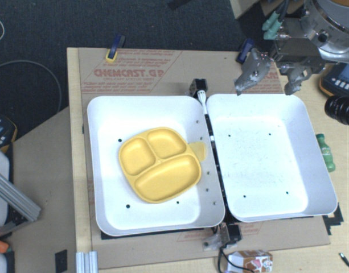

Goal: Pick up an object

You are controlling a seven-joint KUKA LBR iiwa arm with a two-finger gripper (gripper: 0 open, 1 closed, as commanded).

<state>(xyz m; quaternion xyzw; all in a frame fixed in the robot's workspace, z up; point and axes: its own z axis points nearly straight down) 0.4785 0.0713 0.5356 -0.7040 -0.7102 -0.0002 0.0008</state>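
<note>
We are looking down on the table (134,67), a brown board that is carrying two shallow white bins side by side. The left bin (103,152) is sitting at about nine o'clock from the centre of the view, and the right bin (265,152) at about three o'clock. The two bins are touching along their inner edges.

In the left bin a yellow divided plate (160,165) is lying flat, a little toward the five o'clock side of that bin. It is showing three compartments, two small ones at the top and one large at the bottom. A small yellow tab is sticking out at its three o'clock side, near the bin wall. This plate is the only thing we are finding to pick.

The arm is entering at about one o'clock. The end effector (269,86) is hanging over the far rim of the right bin, with its two fingers spread apart and nothing between them. It is well apart from the plate.

We are judging that the task is in its first step: the approach, with no grasp begun. The next move is calling for travel toward eight o'clock, across the divide into the left bin, then a descent. Since the plate is broad and low, we are thinking that the fingers must close over a rim or an inner wall, not over the whole body.
</note>
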